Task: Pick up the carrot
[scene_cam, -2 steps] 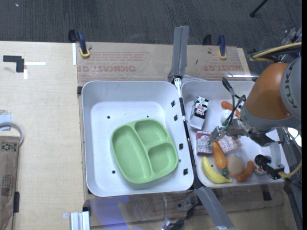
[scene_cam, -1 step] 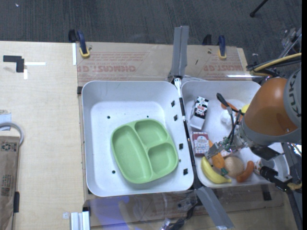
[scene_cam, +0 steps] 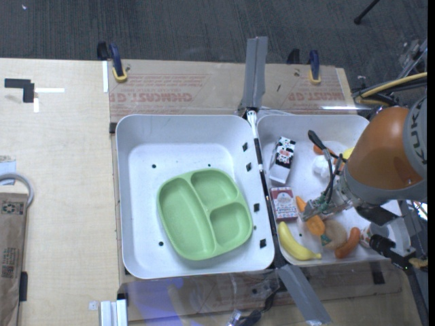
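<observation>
Lower right of frame, right bin (scene_cam: 319, 119): banana (scene_cam: 296, 243) along the near wall, carrot (scene_cam: 346, 242) just right of it, clear of the tool (scene_cam: 314, 209). Tool sits low over an orange item mid-bin; open or closed, cannot tell. Step looks like approach. Next move likely a shift toward the carrot. Green plate (scene_cam: 204, 213) in left bin.

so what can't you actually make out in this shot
- Pincer, camera view: its tips sit low among cluttered toys, too small to tell whether anything is between them.
- Carrot: only an orange patch beside the pincer, partly covered by it, outline unclear.
- Right bin: its far right part is hidden under the arm's orange band.
- Small box beside the banana: the print is too small to read.
</observation>
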`<state>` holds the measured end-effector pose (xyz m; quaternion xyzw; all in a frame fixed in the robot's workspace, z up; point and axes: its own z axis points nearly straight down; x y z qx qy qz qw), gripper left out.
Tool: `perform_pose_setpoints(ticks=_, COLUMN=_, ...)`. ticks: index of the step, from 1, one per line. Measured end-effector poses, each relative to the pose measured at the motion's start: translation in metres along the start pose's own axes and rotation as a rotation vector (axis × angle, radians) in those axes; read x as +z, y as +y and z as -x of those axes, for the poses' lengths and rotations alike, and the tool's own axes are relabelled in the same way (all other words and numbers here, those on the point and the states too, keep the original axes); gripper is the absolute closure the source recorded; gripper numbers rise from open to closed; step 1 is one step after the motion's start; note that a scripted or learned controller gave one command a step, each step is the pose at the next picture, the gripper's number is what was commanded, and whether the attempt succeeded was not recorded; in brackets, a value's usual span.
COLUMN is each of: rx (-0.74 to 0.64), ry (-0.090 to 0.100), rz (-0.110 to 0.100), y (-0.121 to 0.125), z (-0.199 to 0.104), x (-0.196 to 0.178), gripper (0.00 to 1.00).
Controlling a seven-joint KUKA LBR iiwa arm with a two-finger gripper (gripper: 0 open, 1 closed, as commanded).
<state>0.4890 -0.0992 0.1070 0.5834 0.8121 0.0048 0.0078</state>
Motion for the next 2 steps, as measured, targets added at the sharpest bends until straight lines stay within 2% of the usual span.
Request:
perform_pose_setpoints(ticks=1, rx=-0.117, ry=0.008, rz=-0.017, y=-0.0185, z=0.026, x=-0.0631, gripper=1.0)
perform_pose_setpoints(ticks=2, rx=-0.115, ry=0.008, rz=-0.018, y=-0.0171, z=0.0268, x=-0.0705, gripper=1.0)
